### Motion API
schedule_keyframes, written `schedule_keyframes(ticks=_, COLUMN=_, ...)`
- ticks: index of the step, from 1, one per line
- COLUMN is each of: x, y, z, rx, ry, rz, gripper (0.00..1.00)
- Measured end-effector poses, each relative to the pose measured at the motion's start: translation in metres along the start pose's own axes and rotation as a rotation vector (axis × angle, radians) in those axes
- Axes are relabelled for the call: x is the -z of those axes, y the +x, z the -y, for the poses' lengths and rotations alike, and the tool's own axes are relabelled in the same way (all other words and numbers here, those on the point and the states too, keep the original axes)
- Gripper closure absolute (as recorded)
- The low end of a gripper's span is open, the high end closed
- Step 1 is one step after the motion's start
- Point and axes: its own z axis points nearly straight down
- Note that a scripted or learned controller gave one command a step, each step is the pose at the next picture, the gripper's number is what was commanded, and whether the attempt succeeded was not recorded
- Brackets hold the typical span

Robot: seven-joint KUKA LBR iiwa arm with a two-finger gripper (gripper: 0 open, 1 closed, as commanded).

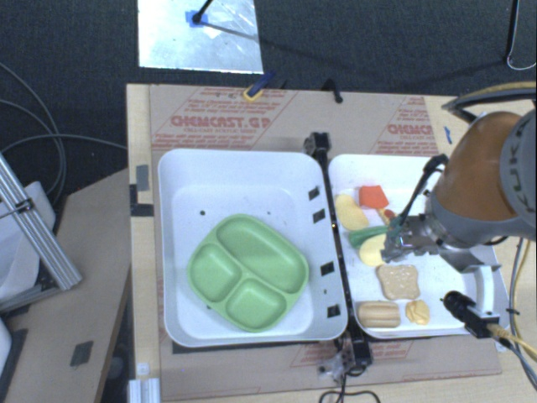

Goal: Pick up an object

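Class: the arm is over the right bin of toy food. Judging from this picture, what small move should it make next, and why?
Probably a short descent. The gripper hangs over the right bin, just above the green toy and the yellow piece, with nothing seen between its fingers. Lowering onto one of them looks like the likeliest way to get a grasp.

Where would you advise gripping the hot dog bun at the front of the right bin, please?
Probably across the middle of the hot dog bun, coming straight down from above. It lies flat and elongated along the bin's front wall, so closing across its short width fits best. The small yellow piece sits close at its right end.
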Motion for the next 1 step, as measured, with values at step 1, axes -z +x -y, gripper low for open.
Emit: schedule_keyframes(ticks=1, x=-0.004, y=0.0323, z=0.0014, rx=0.001, ry=0.007, rz=-0.002, gripper=1.0)
